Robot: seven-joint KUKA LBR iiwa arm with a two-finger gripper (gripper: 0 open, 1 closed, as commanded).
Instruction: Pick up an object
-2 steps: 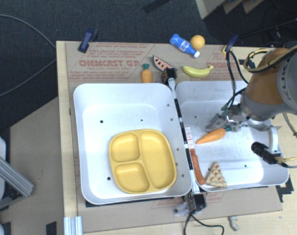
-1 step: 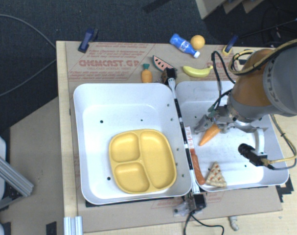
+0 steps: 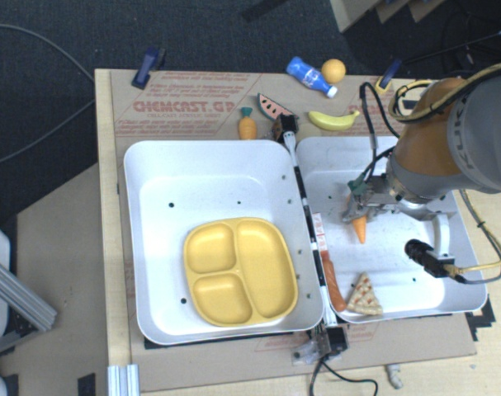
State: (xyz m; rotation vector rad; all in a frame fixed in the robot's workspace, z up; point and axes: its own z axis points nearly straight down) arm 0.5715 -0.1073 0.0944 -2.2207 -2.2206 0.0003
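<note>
A yellow divided plate (image 3: pixel 238 271) sits in the left bin (image 3: pixel 151 172). In the right bin (image 3: pixel 333 159), the hand (image 3: pixel 359 213) pinches a toy carrot (image 3: pixel 360 229), lifted slightly.

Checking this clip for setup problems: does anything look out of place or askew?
Several toys lie on the bench beyond the bins: a banana, a blue bottle, an orange ball, a watermelon slice and a small carrot. Nothing looks spilled or damaged.

arm (image 3: pixel 448 139) over right bin (image 3: pixel 415 299) | carrot (image 3: pixel 360 228) at its tip | yellow tray (image 3: pixel 238 271) in left bin (image 3: pixel 151 213)
</note>
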